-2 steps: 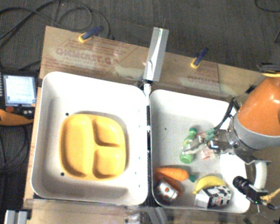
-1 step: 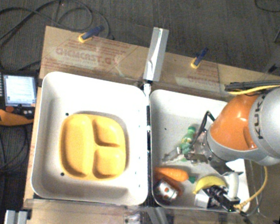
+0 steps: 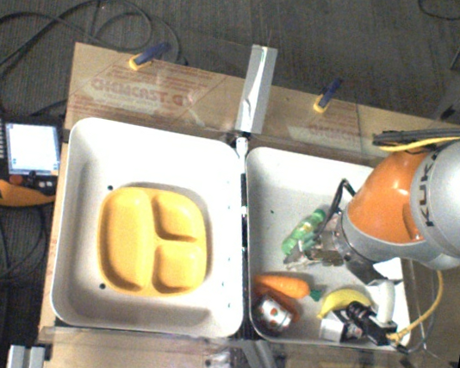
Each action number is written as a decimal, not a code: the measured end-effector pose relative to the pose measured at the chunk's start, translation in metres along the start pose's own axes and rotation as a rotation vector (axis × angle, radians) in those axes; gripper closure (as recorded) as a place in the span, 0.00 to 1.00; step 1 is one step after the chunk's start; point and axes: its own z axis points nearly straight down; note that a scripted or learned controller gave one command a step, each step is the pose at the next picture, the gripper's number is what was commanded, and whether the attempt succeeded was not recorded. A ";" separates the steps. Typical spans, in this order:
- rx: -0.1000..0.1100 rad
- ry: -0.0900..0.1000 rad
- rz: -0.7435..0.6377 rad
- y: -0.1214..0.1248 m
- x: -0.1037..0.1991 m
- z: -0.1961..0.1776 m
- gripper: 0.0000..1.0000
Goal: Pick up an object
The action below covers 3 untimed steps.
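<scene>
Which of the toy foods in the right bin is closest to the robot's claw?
The green bottle-like item, right beside the gripper. The carrot and banana lie farther toward the bin's front edge.

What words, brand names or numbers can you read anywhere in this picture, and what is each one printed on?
"KUK", the visible part of a brand name, reads vertically on the orange band of the arm.
"CHEMCAST", faint and reversed, stands on the brown protective sheet behind the left bin.
The lit screen of the handheld pendant at the left is too blurred to read.
The label on the small can in the right bin is unreadable.
</scene>
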 end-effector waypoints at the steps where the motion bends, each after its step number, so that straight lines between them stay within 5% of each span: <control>1: 0.000 0.000 0.000 0.000 0.000 0.000 0.00; 2: 0.014 0.003 -0.147 -0.043 -0.022 -0.013 0.00; 3: -0.001 -0.006 -0.068 0.038 -0.056 0.009 0.00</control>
